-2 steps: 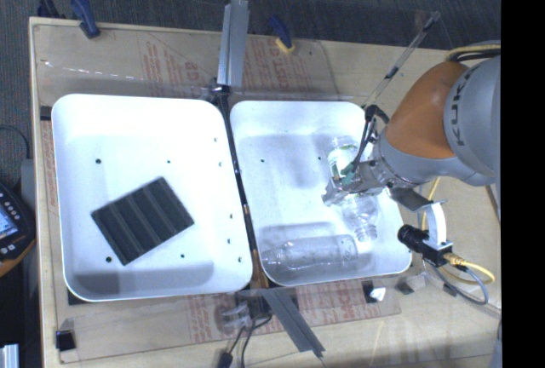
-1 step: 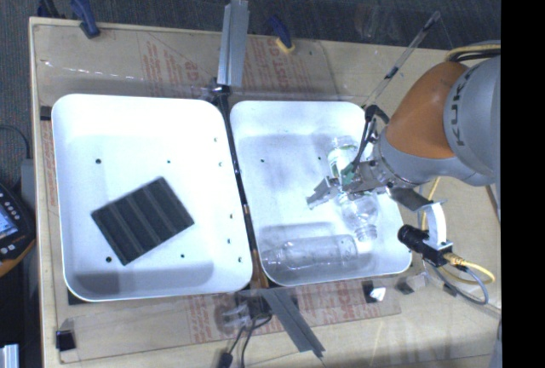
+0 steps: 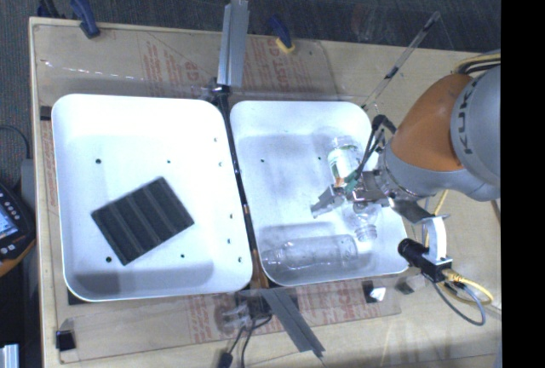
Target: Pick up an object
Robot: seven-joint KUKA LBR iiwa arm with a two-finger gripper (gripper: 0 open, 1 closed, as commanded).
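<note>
My gripper is low in the right bin, toward its right side. Just above it in the view, a small clear bottle with a green label lies touching or nearly touching the gripper. A larger clear plastic bottle lies on its side along the bin's front wall, below the gripper. A small clear piece sits just under the gripper's right side. In the left bin, a flat black ribbed slab lies at a slant, far from the gripper.
The grey arm with its orange band reaches in over the right bin's right wall. A metal bar stands at the back between the bins. Blue clamps grip the bench's back edge.
</note>
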